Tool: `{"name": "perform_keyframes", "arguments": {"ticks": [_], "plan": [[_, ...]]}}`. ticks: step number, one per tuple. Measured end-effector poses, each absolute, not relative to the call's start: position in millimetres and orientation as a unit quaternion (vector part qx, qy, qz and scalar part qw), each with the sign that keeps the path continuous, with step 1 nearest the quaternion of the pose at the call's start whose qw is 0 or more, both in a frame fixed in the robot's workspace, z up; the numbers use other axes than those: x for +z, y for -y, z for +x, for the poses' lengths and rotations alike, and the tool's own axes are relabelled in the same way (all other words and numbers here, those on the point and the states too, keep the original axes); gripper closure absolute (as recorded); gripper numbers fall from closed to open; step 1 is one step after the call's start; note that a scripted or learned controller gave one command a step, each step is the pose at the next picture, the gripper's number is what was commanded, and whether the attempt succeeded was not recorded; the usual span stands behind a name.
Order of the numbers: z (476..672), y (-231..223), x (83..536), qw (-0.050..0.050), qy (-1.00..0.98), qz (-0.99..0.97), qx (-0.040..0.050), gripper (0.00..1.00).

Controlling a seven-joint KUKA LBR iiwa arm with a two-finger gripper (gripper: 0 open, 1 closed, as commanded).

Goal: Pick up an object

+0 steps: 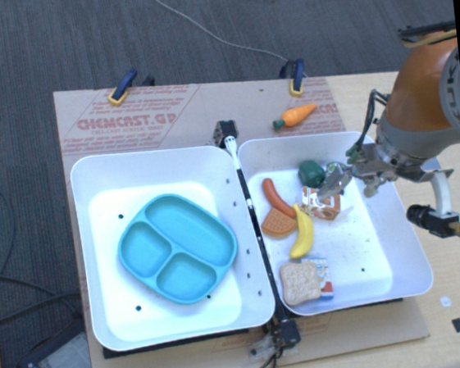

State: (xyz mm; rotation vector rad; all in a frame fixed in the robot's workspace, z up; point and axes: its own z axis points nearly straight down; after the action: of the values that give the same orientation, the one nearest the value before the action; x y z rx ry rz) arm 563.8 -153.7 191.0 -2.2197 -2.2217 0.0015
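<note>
Counter: carrying a board, which is bearing two bins side by side.
Left bin: holding a divided plate, lying near its middle.
Right bin: sitting just right of the left bin, their rims touching.
Sausage: lying at the right bin's left, with a waffle touching it in front.
Banana: lying just right of the waffle.
Bread slice: resting in front of the banana, near the front rim.
Carrot: lying on the board behind the right bin.
Clamps: sitting on the board's far edge.
Pincer: hanging over the right bin's far part, right of the sausage.
</note>
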Motion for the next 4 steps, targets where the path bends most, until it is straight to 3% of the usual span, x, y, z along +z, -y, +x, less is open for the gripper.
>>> {"name": "perform_keyframes", "arguments": {"ticks": [1,2,3,4], "plan": [[528.6,129,88,-0.002,0.707,-0.707,-0.0013,0.00],[529.7,130,98,-0.004,0.707,-0.707,-0.0021,1.00],[523.7,53,184,0.000,0.708,-0.707,0.0001,1.00],[524.0,53,194,0.000,0.708,-0.707,0.0004,1.00]]}}
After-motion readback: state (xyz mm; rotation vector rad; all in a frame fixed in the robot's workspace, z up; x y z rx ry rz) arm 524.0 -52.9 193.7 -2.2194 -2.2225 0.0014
